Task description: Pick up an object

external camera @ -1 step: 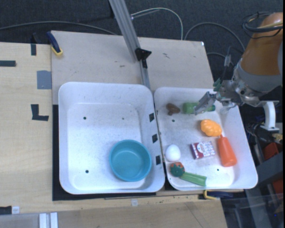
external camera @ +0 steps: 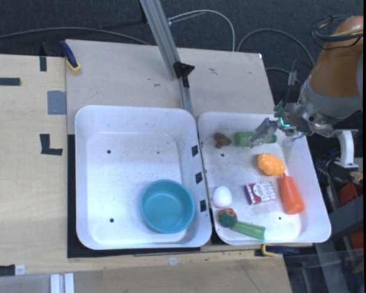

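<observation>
The left bin (external camera: pixel 94 127) is a shallow, glossy white plastic tray with rounded corners; everything below is placed relative to it. The right bin (external camera: pixel 311 224) of the same make touches its right wall. The grey arm (external camera: pixel 332 78) with its orange band stands beyond the right bin's far right corner, bent over toward it, its gripper (external camera: pixel 262 133) slanting low over that bin's far end; whether the fingers are apart or together cannot be told.

A round blue bowl (external camera: pixel 166 206) sits in the left bin's near right corner. In the right bin lie:
- a smooth orange carrot (external camera: pixel 291 195)
- a red, boxy carton (external camera: pixel 260 192)
- a lumpy yellow-orange piece (external camera: pixel 271 163)
- a green stalk (external camera: pixel 244 227)
- a white egg (external camera: pixel 222 196)
- a small brown lump (external camera: pixel 222 140)
</observation>
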Robot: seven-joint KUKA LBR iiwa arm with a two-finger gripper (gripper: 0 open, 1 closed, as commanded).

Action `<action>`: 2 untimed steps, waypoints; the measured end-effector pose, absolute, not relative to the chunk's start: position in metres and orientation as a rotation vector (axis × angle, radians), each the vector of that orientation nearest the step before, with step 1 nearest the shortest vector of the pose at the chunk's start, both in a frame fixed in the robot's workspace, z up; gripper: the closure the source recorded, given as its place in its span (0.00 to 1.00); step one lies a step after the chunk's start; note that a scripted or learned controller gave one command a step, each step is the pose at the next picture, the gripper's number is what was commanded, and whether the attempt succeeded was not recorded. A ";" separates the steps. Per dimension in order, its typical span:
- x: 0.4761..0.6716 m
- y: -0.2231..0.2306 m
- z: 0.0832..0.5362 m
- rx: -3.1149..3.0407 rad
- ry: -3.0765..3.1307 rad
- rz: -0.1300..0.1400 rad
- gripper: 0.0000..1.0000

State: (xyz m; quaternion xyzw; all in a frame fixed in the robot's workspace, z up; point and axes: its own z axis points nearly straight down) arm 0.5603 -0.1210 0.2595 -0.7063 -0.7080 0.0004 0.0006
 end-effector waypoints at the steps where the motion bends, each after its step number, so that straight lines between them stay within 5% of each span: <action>1: 0.565 -0.127 0.211 -2.218 -2.220 0.007 0.00; 2: 0.561 -0.130 0.166 -2.218 -2.219 0.007 0.00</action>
